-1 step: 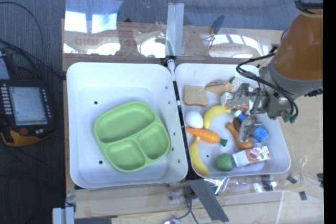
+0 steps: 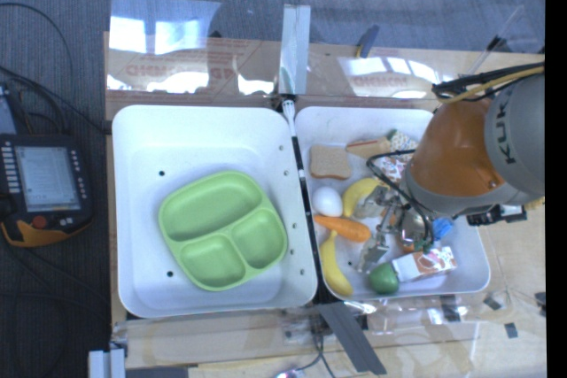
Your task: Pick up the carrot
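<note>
The orange carrot (image 2: 344, 228) lies in the right shallow white bin (image 2: 474, 272), near its left wall, pointing roughly left to right. A white egg (image 2: 328, 202) sits just above it, touching or nearly so, and a yellow banana (image 2: 334, 266) curves below it along the bin's left side. A second yellow fruit (image 2: 359, 191) rests just beside the carrot's upper right, with a slice of brown toast (image 2: 330, 162) farther up.

The grey arm with its orange band (image 2: 452, 157) reaches in from the right, and its hand (image 2: 383, 236) hangs over the middle of this bin, just to the right of the carrot's thick end. Whether the hand is open or closed cannot be told from this angle; nothing is clearly seen between its fingers. A green round fruit (image 2: 384, 279) and a small red-and-white carton (image 2: 425, 265) lie just below the hand.

The left white bin (image 2: 142, 146) holds a light green divided plastic plate (image 2: 223, 229). Both bins stand on the wooden counter (image 2: 514, 297).
</note>
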`<state>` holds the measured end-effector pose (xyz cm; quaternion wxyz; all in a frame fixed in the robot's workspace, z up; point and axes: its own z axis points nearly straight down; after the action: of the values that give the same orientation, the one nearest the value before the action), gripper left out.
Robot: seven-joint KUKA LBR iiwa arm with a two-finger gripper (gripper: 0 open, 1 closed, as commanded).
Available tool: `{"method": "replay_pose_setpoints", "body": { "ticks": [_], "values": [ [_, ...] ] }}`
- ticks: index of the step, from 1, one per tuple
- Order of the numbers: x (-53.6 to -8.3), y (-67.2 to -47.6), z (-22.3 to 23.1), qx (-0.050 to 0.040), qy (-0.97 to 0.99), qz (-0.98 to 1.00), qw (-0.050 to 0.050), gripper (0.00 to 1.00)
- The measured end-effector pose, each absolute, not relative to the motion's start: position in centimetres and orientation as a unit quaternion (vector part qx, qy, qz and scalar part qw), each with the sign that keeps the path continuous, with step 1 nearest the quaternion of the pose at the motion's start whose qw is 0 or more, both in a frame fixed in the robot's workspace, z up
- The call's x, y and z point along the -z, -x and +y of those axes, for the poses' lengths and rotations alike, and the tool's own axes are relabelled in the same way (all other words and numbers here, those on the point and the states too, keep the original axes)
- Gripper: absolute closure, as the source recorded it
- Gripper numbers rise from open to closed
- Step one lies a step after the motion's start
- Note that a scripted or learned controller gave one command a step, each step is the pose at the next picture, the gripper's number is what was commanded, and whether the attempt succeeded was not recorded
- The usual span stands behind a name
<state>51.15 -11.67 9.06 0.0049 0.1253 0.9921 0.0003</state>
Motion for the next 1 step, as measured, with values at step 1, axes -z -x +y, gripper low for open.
{"method": "replay_pose_setpoints", "body": {
  "ticks": [1],
  "values": [
    [-9.05,-51.37,-9.62,0.0004,-0.294,0.956,0.006,0.0]
  ]
}}
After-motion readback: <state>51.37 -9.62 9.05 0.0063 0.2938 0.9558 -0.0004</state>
